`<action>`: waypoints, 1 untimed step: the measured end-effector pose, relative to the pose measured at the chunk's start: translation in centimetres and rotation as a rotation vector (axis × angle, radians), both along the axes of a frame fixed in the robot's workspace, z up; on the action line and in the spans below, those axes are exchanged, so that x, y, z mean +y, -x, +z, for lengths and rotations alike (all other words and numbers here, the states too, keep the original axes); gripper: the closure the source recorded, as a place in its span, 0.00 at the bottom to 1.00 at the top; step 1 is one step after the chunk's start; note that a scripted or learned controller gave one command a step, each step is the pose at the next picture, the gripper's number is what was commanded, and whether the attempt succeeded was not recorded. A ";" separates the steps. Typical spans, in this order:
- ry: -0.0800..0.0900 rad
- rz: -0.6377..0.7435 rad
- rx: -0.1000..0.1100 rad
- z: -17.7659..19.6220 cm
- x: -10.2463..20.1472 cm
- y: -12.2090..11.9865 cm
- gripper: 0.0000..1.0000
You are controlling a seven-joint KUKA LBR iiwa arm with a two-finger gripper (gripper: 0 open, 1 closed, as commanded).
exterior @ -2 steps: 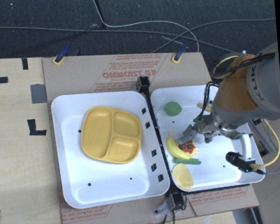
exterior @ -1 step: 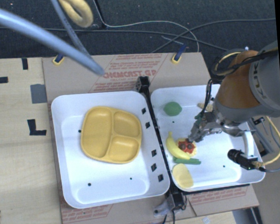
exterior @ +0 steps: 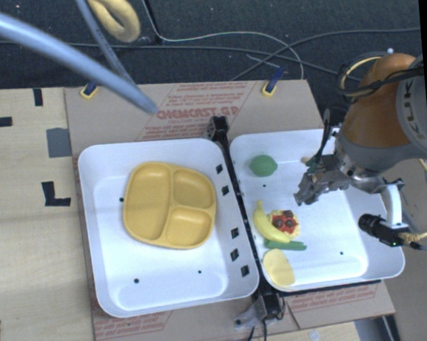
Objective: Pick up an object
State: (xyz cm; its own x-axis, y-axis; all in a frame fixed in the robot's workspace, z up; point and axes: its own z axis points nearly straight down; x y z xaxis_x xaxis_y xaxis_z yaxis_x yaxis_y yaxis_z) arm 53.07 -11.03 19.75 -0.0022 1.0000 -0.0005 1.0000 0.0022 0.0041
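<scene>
In the right bin (exterior: 355, 265) lie a green round object (exterior: 263, 165) near the back left, a yellow banana (exterior: 268, 229) with a small red and dark piece (exterior: 284, 220) against it, a thin green piece (exterior: 287, 246) below them, and a pale yellow disc (exterior: 278, 267) at the front left. My gripper (exterior: 306, 194) hangs over the middle of this bin, just right of the banana group and apart from it. The arm (exterior: 377, 126) with its orange band comes in from the right.
The left bin (exterior: 111, 279) holds a yellow divided plate (exterior: 169, 204). A black divider (exterior: 236, 216) runs between the two bins. Bare white floor spreads through the right half of the right bin. Cables (exterior: 277, 49) cross the dark surface behind the bins.
</scene>
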 end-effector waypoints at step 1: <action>-0.001 -0.001 0.003 1.3 0.0 -0.1 1.00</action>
